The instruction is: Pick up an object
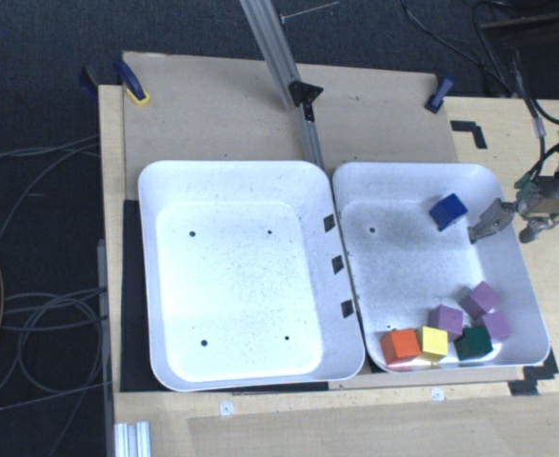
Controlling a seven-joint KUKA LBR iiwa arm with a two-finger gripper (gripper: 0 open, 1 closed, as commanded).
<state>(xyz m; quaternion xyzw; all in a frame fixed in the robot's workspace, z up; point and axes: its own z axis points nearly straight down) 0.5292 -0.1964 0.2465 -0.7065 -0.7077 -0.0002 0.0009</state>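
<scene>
On the bench [212, 112], the gripper [489, 225] hung beside a blue block [448, 210], fingers apart, holding nothing.

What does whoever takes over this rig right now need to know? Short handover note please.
End effector: at the right bin's right rim, nothing visibly held.
Blue cube: alone in the right bin's upper part, just left of the end effector.
Orange, yellow, green and three purple cubes: clustered in the bottom right corner.
Done: nothing lifted.
Left: grasp and lift one; the blue cube is nearest.
</scene>
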